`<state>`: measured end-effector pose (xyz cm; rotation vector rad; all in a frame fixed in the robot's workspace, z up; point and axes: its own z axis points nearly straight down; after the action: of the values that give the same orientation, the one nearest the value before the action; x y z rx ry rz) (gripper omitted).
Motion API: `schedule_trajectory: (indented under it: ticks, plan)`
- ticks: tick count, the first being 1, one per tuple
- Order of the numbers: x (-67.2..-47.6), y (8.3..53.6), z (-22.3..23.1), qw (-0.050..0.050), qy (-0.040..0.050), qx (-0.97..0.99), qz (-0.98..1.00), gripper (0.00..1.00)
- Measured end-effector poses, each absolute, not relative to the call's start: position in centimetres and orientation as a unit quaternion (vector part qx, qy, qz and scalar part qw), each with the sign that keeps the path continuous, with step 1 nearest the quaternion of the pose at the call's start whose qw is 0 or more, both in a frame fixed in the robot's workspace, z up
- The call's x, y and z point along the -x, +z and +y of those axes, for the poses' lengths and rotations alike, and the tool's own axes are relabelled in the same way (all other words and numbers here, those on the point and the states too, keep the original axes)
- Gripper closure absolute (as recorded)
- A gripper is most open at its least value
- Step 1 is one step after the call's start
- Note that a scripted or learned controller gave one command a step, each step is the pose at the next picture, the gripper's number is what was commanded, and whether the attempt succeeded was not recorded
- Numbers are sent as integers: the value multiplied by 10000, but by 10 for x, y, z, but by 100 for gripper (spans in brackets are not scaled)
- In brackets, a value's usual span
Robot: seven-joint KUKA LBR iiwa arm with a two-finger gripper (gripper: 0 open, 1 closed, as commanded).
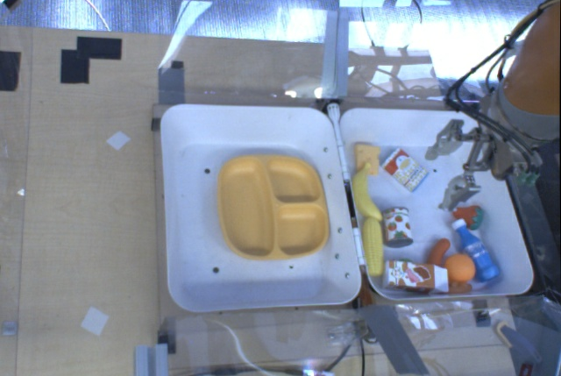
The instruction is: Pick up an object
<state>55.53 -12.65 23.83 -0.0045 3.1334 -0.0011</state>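
The table is pale wood and carries 2 shallow white bins side by side. The left bin holds 1 thing, a yellow divided tray with 3 compartments, lying flat near the bin's middle.

The right bin holds the loose objects. A yellow corn cob lies lengthwise along its left wall, with a small yellow block at its far end. Just right of that block lies a small white and red carton, tilted. A small printed can stands close beside the corn's middle. Along the near wall lies a red and white packet on its side, touching an orange ball. A reddish sausage-shaped piece lies just above the ball. A blue bottle with a white cap lies tilted to the ball's right, and a small red strawberry-like piece sits just beyond its cap.

The arm reaches in from the right, its orange band showing at the upper right with black cables looping off it. The pincer hangs over the right part of the right bin, above the strawberry-like piece and the bottle. Its 2 metal fingers are spread apart, with nothing between them.
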Motion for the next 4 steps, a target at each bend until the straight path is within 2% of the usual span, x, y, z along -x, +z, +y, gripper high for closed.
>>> schedule_trajectory:
  ticks: [2, 3, 4]
  plan:
    - [-555, 238, -126, 41, -3, 14, 10000, 0]
    - [-517, 164, -175, 12, -6, -258, 9997, 0]
    - [-533, 94, -207, 126, -13, -2087, 9779, 0]
